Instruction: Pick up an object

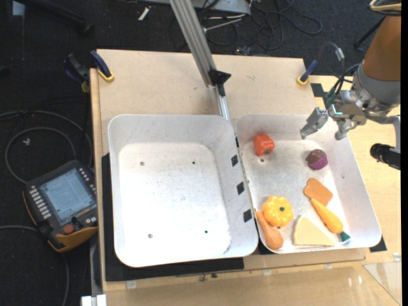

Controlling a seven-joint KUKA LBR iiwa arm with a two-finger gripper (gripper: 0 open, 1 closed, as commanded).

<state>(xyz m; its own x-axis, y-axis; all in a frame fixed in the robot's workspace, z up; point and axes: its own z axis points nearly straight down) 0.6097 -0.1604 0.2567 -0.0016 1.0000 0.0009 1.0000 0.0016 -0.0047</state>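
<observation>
Nearest the camera, along the front wall of the right bin (357, 171), lie a pale cheese wedge (312, 233), a carrot (327, 216) with its green end by the front right corner, a yellow pepper (278, 210) and an orange sausage-shaped piece (270, 232) against the left wall. Just behind the carrot sits a tan slice (318, 190). Mid-bin floor is bare between these and two farther items: a purple onion (317, 159) near the right wall and a red pepper (264, 144) towards the left. The left bin (127, 171) rests beside it on the table (159, 81). Farthest back, the claw (329, 124) hangs released over the right bin's rear right edge, fingers spread, grasping nothing, above and behind the onion. The arm (386, 56) enters from the right, wrist tilted down-left.
</observation>
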